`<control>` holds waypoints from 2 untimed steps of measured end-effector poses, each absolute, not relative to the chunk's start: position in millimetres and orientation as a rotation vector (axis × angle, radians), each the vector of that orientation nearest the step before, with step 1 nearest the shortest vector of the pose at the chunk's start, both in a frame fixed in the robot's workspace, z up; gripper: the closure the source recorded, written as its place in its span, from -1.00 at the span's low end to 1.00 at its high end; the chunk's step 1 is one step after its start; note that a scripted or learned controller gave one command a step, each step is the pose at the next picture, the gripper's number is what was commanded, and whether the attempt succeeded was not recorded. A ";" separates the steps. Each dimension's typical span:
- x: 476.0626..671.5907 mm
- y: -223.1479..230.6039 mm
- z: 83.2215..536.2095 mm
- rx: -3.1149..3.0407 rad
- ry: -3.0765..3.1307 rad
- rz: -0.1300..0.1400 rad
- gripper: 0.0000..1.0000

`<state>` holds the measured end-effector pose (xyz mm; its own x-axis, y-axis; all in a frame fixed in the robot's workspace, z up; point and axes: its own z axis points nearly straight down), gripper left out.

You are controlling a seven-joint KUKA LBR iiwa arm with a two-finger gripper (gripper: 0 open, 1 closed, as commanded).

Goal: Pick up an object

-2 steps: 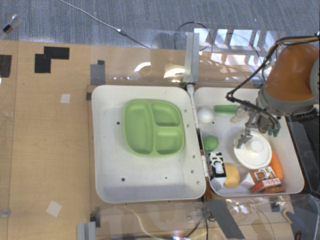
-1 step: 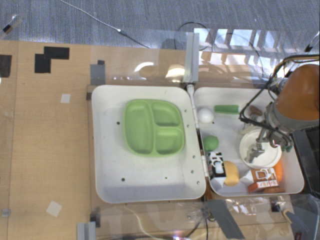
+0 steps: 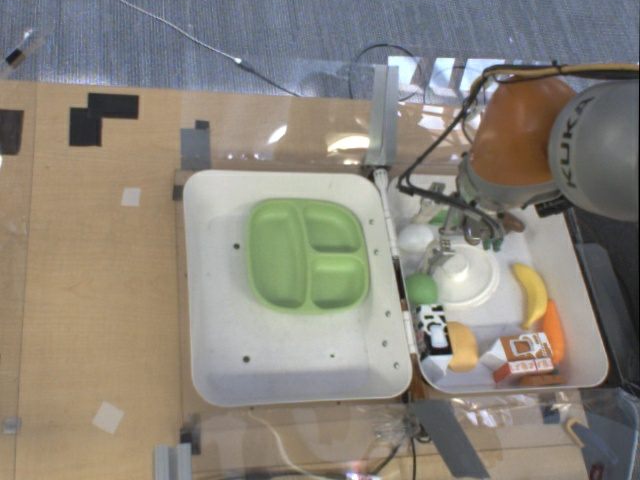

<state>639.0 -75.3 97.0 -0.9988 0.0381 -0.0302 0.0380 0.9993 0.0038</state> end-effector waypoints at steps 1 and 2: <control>593.3 -111.8 96.6 0.354 3.093 0.004 -1.00; 569.8 -171.0 96.0 0.331 3.098 -0.003 -1.00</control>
